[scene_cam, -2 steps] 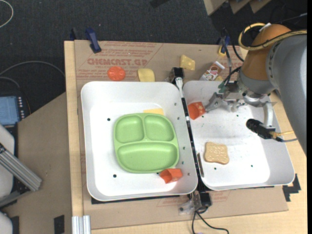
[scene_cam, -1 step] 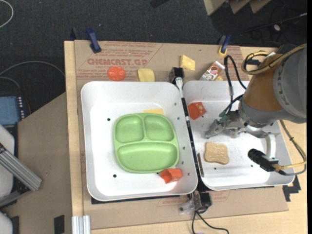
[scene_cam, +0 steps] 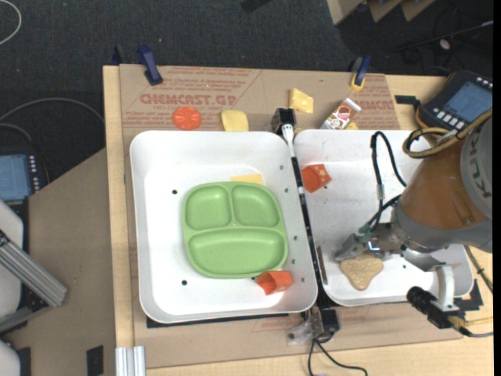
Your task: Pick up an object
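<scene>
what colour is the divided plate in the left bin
Light green. The divided plate shows plainly in the camera view, lying in the left bin.

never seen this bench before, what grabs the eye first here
The green divided tray stands out, lying in the middle of the left bin with an orange block at its near edge. In the right bin, the gripper hangs just above a tan cookie-like piece, with a second orange block farther back.

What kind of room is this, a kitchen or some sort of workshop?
Most likely a robotics lab. A robot arm reaches over two white bins clamped to a bench, with toy food such as a green tray, loose cables and a handheld controller.
</scene>
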